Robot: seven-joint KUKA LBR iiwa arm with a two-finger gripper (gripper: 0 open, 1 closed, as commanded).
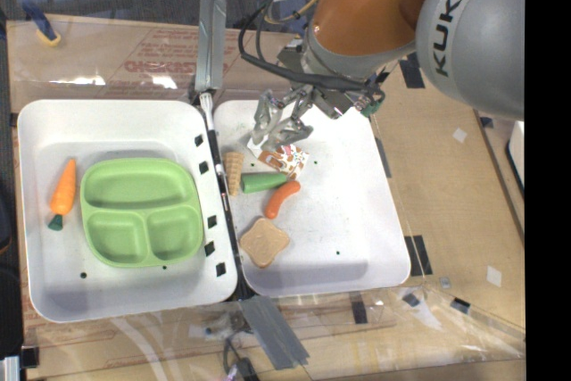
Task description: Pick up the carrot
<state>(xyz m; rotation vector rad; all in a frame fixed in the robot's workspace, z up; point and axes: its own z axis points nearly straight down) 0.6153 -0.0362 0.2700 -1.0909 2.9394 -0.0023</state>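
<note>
The carrot [62, 192], orange with a small green stub at its lower end, lies in the left bin [36, 281] between the bin's left wall and a green plate. My gripper [279, 131] hangs over the far left part of the right bin [375, 236], well to the right of the carrot. It is open and holds nothing. Its metal fingers [262, 120] stand just above a small white and orange packet [286, 160].
A green divided plate [140, 211] fills the middle of the left bin. In the right bin lie an ice cream cone [233, 171], a green vegetable piece [262, 183], an orange-red sausage [282, 198] and a toast slice [264, 243]. The bins' shared wall [217, 192] runs between them.
</note>
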